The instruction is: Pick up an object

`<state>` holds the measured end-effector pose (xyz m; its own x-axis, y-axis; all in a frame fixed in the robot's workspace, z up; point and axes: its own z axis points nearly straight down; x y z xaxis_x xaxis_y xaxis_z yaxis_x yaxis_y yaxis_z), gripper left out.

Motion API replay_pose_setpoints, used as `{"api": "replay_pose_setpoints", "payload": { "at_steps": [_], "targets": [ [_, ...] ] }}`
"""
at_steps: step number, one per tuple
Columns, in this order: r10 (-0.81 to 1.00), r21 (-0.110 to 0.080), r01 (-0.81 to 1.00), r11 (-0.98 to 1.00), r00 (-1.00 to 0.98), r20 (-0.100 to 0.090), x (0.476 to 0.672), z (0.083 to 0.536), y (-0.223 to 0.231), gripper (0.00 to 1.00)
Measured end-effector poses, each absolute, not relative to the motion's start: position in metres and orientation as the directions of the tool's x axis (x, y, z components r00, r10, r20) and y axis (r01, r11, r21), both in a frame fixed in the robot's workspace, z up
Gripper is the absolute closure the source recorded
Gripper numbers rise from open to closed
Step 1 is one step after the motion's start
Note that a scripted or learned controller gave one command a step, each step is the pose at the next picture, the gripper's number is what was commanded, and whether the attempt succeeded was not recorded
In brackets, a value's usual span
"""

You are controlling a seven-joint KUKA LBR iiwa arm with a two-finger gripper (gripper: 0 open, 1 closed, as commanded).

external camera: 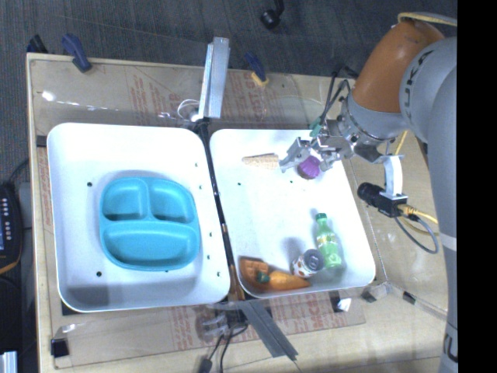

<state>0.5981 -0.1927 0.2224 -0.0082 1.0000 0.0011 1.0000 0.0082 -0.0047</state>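
Note:
My gripper [310, 160] hangs over the back of the right bin [256, 208], near its far right corner. A small purple object [309, 169] shows between the two silver fingers, and the gripper is shut on it. Just left of the gripper, a pale cream stick-shaped item [260, 160] lies on the bin floor. A green bottle [328, 242] lies toward the front right. Beside it sits a small red and white can [308, 264]. An orange carrot [284, 281] and a brown item [251, 269] rest against the front wall.
The left bin [70, 154] holds a blue divided plate [149, 224] in its middle. A metal bar [214, 76] stands behind the ridge where the two bins meet. Blue clamps [76, 53] grip the bench's back edge.

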Motion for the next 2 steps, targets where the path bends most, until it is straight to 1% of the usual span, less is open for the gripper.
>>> {"api": "replay_pose_setpoints", "payload": {
  "at_steps": [1, 2],
  "targets": [
    [1.0, -0.004, 1.0, 0.007, -0.007, 0.0, 0.477, 0.168, -0.211, 0.0],
    [1.0, -0.005, 1.0, 0.01, -0.01, 0.0, 0.544, 0.09, -0.209, 0.0]
  ]
}}
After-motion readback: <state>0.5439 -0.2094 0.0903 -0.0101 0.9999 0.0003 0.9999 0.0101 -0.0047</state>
